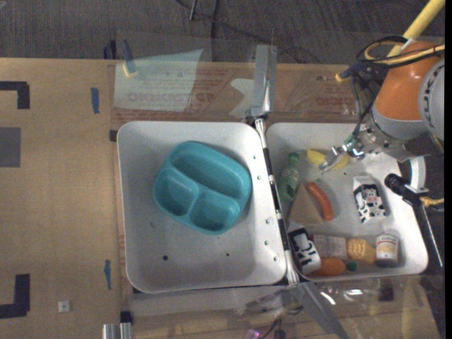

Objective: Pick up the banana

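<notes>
The banana (319, 158) is a small yellow piece lying near the back of the right bin (406, 260), just right of a green bottle (289, 177). My gripper (350, 149) hangs low over the banana's right end, which it partly hides. The grey arm with its orange band (402, 94) comes in from the upper right. I cannot make out whether the banana is held.
The left bin (134, 210) holds a teal divided plate (203, 186). The right bin also holds a red sausage (320, 199) on a tan wedge, two cow-patterned items (368, 201) (304, 249), a carrot (332, 265), corn (360, 250) and a small jar (386, 247).
</notes>
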Controlling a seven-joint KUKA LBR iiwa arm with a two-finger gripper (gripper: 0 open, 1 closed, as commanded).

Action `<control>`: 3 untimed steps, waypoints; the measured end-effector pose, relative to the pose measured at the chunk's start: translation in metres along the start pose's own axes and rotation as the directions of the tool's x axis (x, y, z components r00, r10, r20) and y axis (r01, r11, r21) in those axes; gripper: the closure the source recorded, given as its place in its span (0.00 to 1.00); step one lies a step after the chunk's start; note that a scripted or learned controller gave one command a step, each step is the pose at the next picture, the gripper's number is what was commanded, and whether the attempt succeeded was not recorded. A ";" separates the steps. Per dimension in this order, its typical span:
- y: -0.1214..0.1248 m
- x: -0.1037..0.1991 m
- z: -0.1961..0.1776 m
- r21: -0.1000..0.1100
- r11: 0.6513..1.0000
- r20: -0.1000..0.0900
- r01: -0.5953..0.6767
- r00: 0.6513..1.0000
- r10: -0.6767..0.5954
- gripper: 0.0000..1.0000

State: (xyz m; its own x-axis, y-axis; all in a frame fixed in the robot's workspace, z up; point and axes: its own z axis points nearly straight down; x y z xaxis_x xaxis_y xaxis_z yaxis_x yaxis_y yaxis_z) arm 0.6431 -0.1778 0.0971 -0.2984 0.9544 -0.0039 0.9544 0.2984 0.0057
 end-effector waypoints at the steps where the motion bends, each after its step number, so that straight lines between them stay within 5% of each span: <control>1: -0.013 -0.009 0.008 0.000 0.988 -0.002 0.155 0.988 -0.155 0.00; 2: 0.025 0.014 0.008 0.025 0.990 -0.006 0.138 0.990 -0.138 0.00; 3: 0.026 0.012 -0.004 0.019 0.990 0.002 0.138 0.990 -0.138 1.00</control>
State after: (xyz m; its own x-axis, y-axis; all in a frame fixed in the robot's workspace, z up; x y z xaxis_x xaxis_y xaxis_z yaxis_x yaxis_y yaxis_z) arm 0.6645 -0.1581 0.1010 -0.4274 0.9040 -0.0069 0.9040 0.4273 -0.0135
